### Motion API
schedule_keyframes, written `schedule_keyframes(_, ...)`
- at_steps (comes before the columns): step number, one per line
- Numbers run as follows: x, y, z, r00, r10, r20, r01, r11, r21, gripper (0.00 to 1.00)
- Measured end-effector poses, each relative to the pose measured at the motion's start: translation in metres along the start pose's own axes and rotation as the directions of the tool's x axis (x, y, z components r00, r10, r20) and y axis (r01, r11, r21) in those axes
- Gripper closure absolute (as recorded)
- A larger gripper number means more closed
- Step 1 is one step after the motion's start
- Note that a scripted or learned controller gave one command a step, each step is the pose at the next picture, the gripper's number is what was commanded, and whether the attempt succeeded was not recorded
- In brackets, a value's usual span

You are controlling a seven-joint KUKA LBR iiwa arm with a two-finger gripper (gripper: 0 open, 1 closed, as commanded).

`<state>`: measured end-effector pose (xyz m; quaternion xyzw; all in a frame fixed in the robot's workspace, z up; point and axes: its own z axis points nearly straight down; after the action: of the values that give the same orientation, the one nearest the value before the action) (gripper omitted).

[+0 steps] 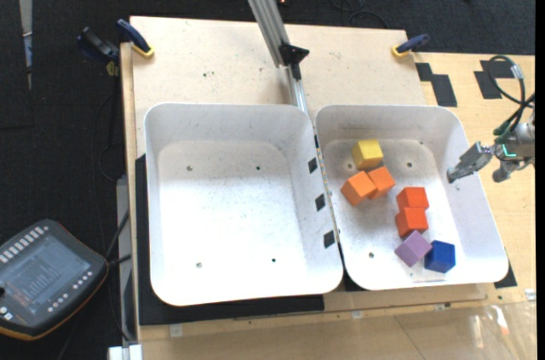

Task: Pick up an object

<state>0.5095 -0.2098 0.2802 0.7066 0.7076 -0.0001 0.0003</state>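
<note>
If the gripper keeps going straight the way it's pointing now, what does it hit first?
Probably the right bin's rim, just ahead of the gripper, which points left and slightly down. Past that, the red blocks lie nearest its line; height is unclear.

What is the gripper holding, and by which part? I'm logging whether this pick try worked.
Nothing is held. The gripper sits over the right bin's right rim, apart from all the blocks, with nothing between its fingers.
</note>
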Motion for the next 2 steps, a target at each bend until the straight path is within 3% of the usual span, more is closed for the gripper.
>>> schedule_keyframes(2, 0.005, 0.006, 0.088, 1.000, 0.001, -0.002, -0.001, 1.000, 0.005, 0.00)
